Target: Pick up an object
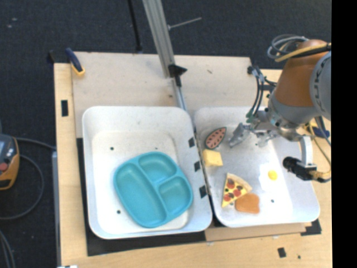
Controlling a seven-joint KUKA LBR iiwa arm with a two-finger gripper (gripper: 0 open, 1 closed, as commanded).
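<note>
The right bin (295,205) holds a brown-red oval piece (216,138), a pale yellow block (212,159), a pizza slice (234,189), an orange lump (247,204) and a small yellow bit (272,175). My gripper (249,136) hangs over the upper middle of this bin, just right of the oval piece. Its two grey fingers (237,135) are spread apart and it is open, with only the white bin floor showing between them. The orange-banded wrist (295,88) rises behind it to the right.
The left bin (100,127) carries a blue divided plate (153,188). A metal post (162,38) slants up from the bins' shared top edge. A black fitting (298,167) on a cable sits at the right bin's right side.
</note>
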